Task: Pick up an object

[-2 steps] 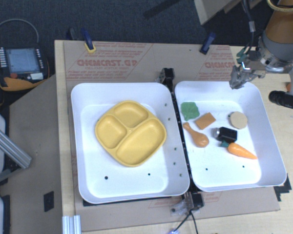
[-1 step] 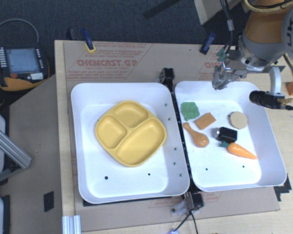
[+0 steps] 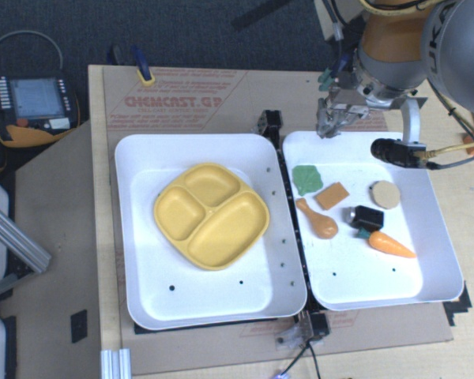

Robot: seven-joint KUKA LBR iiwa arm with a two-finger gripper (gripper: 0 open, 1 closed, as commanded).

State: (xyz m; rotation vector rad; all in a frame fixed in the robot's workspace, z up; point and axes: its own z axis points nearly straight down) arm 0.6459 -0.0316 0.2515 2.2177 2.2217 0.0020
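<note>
We could not tell how the gripper (image 3: pixel 330 127) was set; it hung over the right bin's (image 3: pixel 436 235) far left corner, carrying nothing. The carrot (image 3: pixel 391 245), block (image 3: pixel 332 196) and other objects lay untouched, so picking remained undone.

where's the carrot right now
The carrot lies in the right bin, toward its right side, just below the small black block.
</note>
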